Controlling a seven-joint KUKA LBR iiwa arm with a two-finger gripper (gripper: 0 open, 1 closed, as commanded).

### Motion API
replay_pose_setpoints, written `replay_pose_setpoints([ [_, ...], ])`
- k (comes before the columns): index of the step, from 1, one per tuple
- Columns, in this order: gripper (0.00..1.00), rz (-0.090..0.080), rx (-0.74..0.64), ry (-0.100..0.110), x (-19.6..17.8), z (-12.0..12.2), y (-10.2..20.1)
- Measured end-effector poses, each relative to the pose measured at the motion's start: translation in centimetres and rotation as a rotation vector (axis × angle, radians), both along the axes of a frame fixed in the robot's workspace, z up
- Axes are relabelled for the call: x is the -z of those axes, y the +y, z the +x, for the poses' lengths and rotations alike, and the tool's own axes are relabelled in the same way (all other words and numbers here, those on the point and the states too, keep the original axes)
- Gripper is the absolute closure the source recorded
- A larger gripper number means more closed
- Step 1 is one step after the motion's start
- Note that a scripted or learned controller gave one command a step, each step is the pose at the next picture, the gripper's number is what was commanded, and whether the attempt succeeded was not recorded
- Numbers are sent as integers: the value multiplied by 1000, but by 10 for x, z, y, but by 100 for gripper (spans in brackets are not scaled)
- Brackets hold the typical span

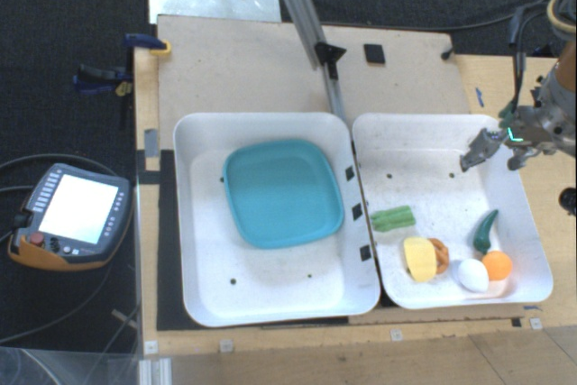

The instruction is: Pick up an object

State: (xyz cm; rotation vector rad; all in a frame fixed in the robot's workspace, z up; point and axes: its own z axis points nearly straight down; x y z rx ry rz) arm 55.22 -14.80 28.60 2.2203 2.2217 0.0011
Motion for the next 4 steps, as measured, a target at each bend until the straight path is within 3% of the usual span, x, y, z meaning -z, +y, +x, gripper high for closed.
replay_pose_setpoints([
  [1,0,0,0,0,0,0,0],
  [2,0,0,0,3,42,2,-1],
  [4,0,1,1,5,166,-3,-2],
])
